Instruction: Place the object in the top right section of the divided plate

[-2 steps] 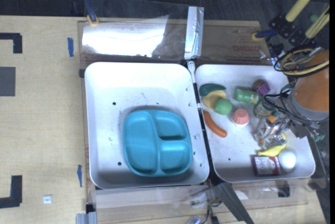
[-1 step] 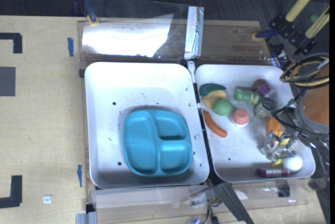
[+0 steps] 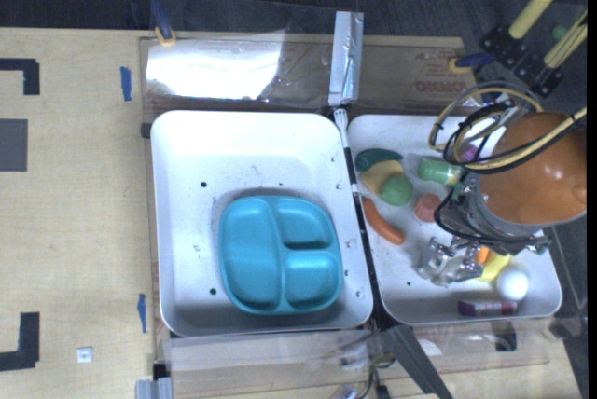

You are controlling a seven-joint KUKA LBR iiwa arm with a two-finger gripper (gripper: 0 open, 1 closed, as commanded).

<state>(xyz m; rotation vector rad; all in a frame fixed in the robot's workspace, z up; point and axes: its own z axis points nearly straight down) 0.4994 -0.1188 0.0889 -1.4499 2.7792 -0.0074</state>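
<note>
A blue divided plate [image 3: 278,252] lies in the left white bin [image 3: 187,155], with one long section on its left and two smaller ones on its right. My gripper [image 3: 448,263] is low in the right bin [image 3: 401,295], under the orange-banded wrist [image 3: 532,178]. It sits just left of a small orange piece [image 3: 480,254] and a yellow piece [image 3: 494,269]. Whether anything is between its fingers is hidden from this angle.
The right bin also holds an orange carrot [image 3: 383,223], a green ball [image 3: 396,191], a yellow item [image 3: 381,173], a dark green item [image 3: 377,158], a light green cylinder [image 3: 434,171], a pink piece [image 3: 426,207], a white egg [image 3: 513,284] and a dark stick [image 3: 482,305].
</note>
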